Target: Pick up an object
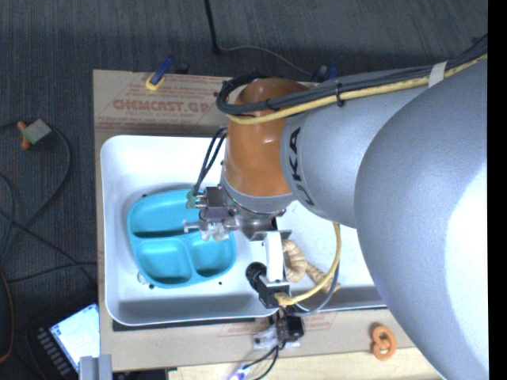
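Nearest you, along the bench's near edge, a small orange ring-shaped piece [383, 342] lies on the brown cardboard sheet [135, 105] right of a knot of cables and a connector [277, 335]. Just past that runs the near rim of the shallow white plastic bin [115, 204], smooth and glossy with rounded corners; its left wall and far-left corner are bare and open to you, while the right side is covered by the grey arm [412, 180]. Inside, toward the near left, sits a bright blue plastic tray with divided compartments [170, 244], rounded and smooth, its left edge close to the bin's left wall with a narrow strip of white floor between, and a wider strip of bare floor on its far side. A tan, knobbly rope-like object [297, 264] lies on the bin floor right of the tray, just beside a white part of the tool. The gripper [212, 222] hangs over the tray's right part, a cluster of metal and black cabling below the orange band [257, 145]; you cannot tell from here whether it is released or clenched. Beyond the bin the printed cardboard reaches the far edge, where a blue-and-yellow clip [159, 70] is fixed at the far left corner. Dark carpet [47, 54] surrounds everything.
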You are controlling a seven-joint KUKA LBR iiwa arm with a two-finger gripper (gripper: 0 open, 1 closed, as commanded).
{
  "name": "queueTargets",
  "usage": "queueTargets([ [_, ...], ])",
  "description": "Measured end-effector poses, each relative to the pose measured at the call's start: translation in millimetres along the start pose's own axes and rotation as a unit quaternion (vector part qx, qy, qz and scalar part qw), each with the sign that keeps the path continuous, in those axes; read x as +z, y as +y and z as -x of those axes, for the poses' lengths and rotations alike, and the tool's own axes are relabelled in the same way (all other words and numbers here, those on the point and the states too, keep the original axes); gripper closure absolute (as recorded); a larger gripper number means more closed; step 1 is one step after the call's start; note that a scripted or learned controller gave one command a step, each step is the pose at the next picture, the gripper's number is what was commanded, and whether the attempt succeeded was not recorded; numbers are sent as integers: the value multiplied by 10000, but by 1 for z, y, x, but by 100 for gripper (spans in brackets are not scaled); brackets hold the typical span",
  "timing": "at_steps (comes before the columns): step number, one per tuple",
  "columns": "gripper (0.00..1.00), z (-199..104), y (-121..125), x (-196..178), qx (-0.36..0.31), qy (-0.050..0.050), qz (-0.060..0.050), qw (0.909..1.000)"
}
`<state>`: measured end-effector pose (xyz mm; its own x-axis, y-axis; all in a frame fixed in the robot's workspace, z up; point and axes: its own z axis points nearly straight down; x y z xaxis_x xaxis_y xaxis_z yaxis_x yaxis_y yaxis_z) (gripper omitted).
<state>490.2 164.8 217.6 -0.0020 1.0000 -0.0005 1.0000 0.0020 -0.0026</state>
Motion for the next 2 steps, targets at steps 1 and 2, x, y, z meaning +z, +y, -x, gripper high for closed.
queueTargets([
  [1, 100, 14, 66, -40, 9, -5, 18, 10000],
  [2, 100, -40, 142, 6, 1, -9, 3, 10000],
])
